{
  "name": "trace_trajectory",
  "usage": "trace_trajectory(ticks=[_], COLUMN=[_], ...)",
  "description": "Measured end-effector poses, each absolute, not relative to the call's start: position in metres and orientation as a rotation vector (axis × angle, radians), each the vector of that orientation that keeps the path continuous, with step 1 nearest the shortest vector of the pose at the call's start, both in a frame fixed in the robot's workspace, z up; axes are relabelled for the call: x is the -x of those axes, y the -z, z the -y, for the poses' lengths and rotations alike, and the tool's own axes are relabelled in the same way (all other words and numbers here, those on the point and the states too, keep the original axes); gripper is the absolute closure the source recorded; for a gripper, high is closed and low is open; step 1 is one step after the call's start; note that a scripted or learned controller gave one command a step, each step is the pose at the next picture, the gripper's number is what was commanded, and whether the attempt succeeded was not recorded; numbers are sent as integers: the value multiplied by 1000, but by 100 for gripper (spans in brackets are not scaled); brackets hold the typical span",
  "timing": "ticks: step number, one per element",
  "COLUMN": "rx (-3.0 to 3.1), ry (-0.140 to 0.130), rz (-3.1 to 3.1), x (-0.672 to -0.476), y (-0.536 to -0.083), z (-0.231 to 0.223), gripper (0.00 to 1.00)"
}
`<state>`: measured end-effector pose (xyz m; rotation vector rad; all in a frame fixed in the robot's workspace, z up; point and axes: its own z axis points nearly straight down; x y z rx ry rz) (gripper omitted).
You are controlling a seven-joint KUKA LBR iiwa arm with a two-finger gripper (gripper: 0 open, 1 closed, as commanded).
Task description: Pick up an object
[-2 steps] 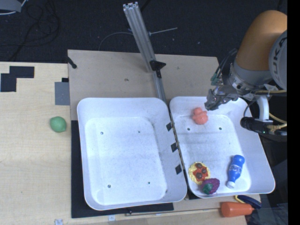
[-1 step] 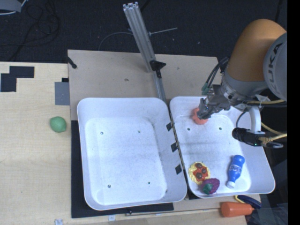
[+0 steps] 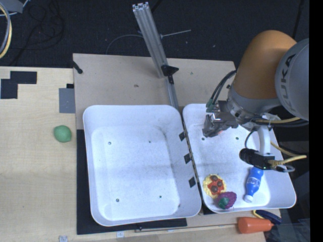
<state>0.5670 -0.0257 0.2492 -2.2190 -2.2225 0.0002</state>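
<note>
My gripper [image 3: 212, 126] hangs over the upper left part of the right bin [image 3: 222, 153], with nothing visible between its tips. Well below it, near the bin's front edge, lie a yellow and red toy [image 3: 214, 184], a purple bunch of grapes [image 3: 226, 199] and a blue and white bottle [image 3: 254, 182]. The bottle sits to the right of the two toys. The grey arm with its orange band [image 3: 262, 67] comes in from the upper right and covers the bin's far right corner.
The left bin [image 3: 136, 163] lies beside the right one, joined by black clips [image 3: 187, 158]. A green ball [image 3: 63, 133] rests on the bench at far left. An orange object [image 3: 255, 224] lies outside the right bin's front edge. A metal rail [image 3: 154, 37] slants at the back.
</note>
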Motion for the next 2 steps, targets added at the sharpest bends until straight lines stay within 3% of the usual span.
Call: trace_trajectory(ticks=[2], rx=[2218], ry=[-2], rz=[2223], x=[-513], y=[-234], z=[-53], gripper=[100])
